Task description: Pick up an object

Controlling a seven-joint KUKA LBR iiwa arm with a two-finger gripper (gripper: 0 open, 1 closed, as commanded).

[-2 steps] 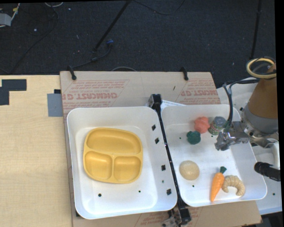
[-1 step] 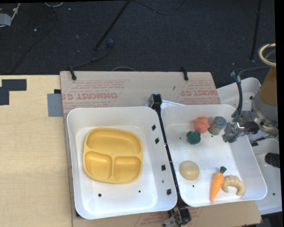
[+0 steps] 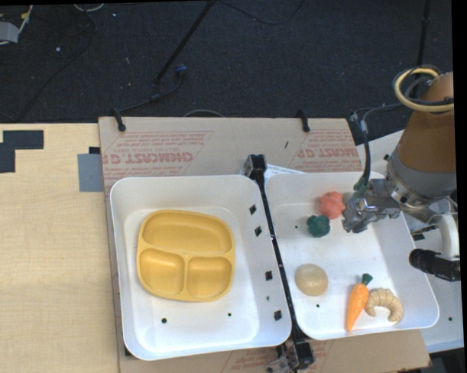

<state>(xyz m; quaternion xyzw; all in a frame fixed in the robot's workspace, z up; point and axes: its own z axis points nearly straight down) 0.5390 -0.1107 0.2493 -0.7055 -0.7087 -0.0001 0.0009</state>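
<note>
Right-hand bin (image 3: 422, 321): the gripper (image 3: 355, 218), its opening too blurred to judge, sits right of centre, seemingly nearest the pink object (image 3: 332, 204) just left.

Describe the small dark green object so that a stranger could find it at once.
Look in the right white bin, in its upper half near the gripper. The dark green object lies just below-left of a pink object; it is the only all-green piece.

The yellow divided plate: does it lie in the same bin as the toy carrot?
No, the yellow divided plate lies in the left bin, the toy carrot in the right bin.
</note>
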